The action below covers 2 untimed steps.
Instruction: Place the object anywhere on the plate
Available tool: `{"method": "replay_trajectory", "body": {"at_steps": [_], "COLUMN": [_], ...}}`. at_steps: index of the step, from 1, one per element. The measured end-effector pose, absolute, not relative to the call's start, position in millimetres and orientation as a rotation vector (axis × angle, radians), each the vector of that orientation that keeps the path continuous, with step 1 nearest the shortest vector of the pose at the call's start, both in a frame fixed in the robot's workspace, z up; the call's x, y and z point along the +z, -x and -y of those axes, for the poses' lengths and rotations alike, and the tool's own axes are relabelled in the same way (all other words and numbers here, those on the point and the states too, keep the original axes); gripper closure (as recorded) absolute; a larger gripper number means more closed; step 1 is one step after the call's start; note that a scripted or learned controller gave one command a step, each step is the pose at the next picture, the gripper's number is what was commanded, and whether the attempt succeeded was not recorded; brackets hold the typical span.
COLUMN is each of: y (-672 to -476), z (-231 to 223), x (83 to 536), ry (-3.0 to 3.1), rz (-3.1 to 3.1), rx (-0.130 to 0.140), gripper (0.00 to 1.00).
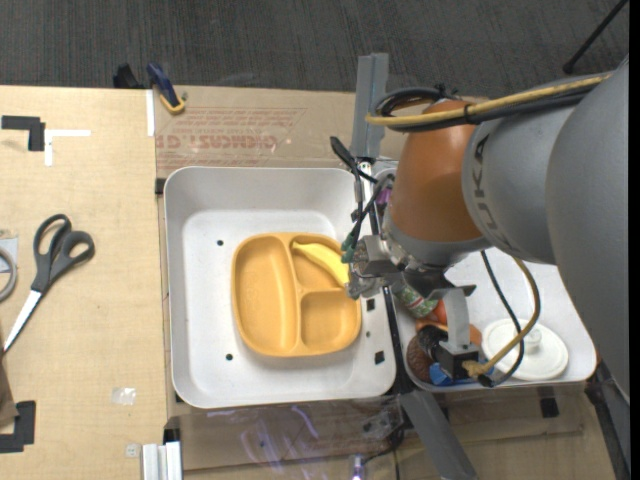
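An orange-yellow divided plate lies in the left white bin. A bright yellow banana-shaped object rests in the plate's upper right compartment. My gripper hangs at the plate's right rim, just right of the yellow object's near end, under the orange wrist band. The wrist hides the contact between gripper and object.
The right bin holds a white round lid-like piece, a reddish item and dark and blue bits, partly under the arm. Scissors lie on the bench at left. Cardboard lies behind the bins.
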<state>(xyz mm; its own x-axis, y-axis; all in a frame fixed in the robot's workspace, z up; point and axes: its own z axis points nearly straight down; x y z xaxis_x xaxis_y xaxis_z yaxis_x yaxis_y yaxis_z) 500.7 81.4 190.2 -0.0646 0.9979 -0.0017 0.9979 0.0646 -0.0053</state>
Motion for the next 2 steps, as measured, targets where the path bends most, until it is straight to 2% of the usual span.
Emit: {"method": "replay_trajectory", "body": {"at_steps": [1, 2], "y": [-477.7, -496.5], "z": [-132.8, -172.3], "x": [230.9, 258.8], "ry": [2.636, 2.595], "rz": [1.710, 1.773], "rx": [0.007, 0.009], "gripper": [1.00, 1.00]}}
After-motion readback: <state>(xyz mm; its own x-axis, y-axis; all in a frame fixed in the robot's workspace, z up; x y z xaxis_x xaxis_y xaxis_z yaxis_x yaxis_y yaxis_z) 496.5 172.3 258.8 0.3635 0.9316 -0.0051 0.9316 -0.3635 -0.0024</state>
